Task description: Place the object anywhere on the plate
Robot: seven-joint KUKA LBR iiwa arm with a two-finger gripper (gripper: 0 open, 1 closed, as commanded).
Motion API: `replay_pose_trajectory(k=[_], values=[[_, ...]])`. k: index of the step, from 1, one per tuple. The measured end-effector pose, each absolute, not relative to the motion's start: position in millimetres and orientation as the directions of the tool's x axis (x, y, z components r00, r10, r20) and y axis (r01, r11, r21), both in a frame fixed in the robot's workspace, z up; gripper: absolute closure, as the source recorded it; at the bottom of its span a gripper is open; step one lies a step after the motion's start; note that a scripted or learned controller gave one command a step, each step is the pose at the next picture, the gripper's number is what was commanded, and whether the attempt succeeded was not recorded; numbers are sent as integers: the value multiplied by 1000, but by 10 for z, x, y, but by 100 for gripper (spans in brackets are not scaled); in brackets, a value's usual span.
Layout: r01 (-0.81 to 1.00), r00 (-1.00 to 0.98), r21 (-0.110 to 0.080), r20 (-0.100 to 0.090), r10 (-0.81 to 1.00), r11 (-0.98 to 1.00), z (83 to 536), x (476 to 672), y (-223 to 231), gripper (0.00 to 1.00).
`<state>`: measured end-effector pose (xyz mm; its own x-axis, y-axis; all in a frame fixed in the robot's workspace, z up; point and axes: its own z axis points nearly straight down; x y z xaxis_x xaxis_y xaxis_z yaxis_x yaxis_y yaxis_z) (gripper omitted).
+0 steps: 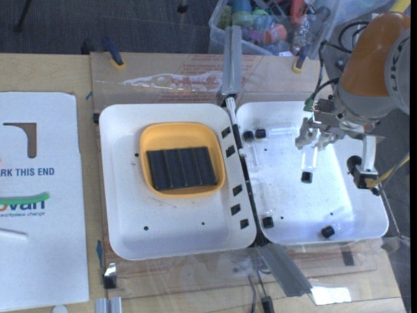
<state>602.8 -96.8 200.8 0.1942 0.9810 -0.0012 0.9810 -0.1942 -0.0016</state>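
Yellow plate [181, 137] already carries a dark ribbed block [181, 168], in the left bin [124, 227].

Left of centre in the frame, the plate sits in the upper middle of its white bin, and the black block (grooved into parallel strips) lies flat on it, filling most of its lower half. To the right, the second bin [339, 223] holds nothing loose that I can make out, only small black fittings on its floor. The grey arm with its orange band enters from the upper right, and its jaws [307, 162] hang above the right bin's upper middle, well apart from the plate. Whether they are spread or pressed together I cannot tell; nothing shows between them. Both bins rest on the wooden table [58, 70].
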Motion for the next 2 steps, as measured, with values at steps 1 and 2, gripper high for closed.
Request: replay_pose_trajectory(k=[1,2], values=[[987,-159,4,-2,987,159,2068,6486,-855,100],[925,-380,4,-2,925,380,1848,6673,-638,100]])
